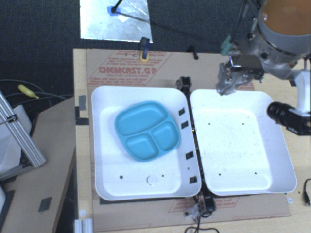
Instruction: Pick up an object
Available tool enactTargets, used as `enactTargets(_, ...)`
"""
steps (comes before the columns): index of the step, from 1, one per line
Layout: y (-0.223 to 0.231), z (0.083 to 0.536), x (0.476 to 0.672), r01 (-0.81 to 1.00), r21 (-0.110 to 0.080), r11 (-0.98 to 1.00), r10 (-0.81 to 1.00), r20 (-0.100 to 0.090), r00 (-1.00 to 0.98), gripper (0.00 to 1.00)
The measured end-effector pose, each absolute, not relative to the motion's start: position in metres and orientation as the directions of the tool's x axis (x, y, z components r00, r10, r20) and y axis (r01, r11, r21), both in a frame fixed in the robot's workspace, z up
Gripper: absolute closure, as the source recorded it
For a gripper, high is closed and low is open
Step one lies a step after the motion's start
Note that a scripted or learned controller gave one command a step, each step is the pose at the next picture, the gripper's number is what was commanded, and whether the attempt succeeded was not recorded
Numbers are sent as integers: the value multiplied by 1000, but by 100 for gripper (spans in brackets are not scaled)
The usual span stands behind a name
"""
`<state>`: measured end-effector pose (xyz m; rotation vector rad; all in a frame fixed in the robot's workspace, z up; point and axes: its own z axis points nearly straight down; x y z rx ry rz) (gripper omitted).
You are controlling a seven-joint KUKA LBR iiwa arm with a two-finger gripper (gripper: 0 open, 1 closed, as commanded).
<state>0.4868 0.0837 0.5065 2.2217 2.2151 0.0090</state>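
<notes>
Blue plate [147, 137], a tray with three compartments, lies flat in the left bin [104, 144], a little above the middle of the bin floor and turned at a slant to the bin walls. Nothing touches the plate. Below the plate, near the lower wall of the same bin, a small pale round disc [152, 180] lies on the white floor, well apart from the plate.

To the right of the plate, past the black clips that join the two bins, stands the right bin [272, 178]; its floor shows only small dark specks and holes.

The end effector [226, 85] hangs far to the upper right of the plate, over the top left corner of the right bin, about at its rim. Nothing is seen between its fingers, but I cannot tell whether it is released or clenched, because the metal parts blur together there. The grey arm [282, 28] with its orange band rises behind it toward the upper right.

Above the plate, beyond the bin wall, the surface [131, 67] carries a cardboard sheet with red print
</notes>
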Motion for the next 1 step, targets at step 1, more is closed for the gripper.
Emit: enactTargets(1, 63, 455, 492, 1000, 0, -1, 1000, 0, 1, 100)
